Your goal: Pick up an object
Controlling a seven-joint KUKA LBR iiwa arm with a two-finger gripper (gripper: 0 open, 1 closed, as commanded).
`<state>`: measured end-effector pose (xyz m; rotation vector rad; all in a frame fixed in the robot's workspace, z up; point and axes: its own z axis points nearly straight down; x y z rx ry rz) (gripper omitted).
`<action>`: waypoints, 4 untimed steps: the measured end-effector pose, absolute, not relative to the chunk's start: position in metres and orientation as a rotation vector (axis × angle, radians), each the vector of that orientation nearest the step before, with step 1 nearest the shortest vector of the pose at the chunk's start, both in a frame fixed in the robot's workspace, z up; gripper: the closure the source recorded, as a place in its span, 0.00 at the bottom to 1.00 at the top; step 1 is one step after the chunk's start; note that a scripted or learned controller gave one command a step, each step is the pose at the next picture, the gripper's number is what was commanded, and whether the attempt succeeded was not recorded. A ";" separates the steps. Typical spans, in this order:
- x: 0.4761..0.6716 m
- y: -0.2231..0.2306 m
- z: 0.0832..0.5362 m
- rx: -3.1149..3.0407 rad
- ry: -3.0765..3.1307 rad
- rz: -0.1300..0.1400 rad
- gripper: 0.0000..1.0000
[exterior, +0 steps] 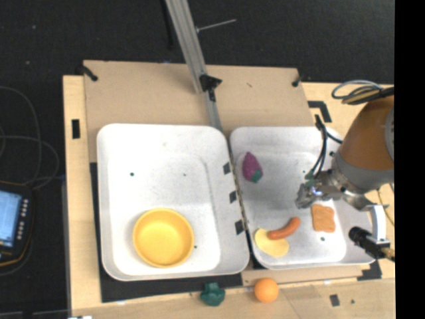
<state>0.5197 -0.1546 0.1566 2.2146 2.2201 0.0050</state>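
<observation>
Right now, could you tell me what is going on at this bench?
A robot arm reaches in from the right over the right bin, its gripper low beside an orange-brown slab. Nothing shows between its fingers. A sausage, a yellow slice and a purple piece lie there too. The left bin holds a yellow bowl.

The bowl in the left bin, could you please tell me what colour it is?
The bowl is yellow, seen clearly in the camera view.
</observation>
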 end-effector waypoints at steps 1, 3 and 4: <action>0.517 -0.166 0.209 2.215 2.217 0.005 1.00; 0.530 -0.110 0.250 2.212 2.229 0.003 1.00; 0.529 -0.065 0.248 2.214 2.229 0.003 1.00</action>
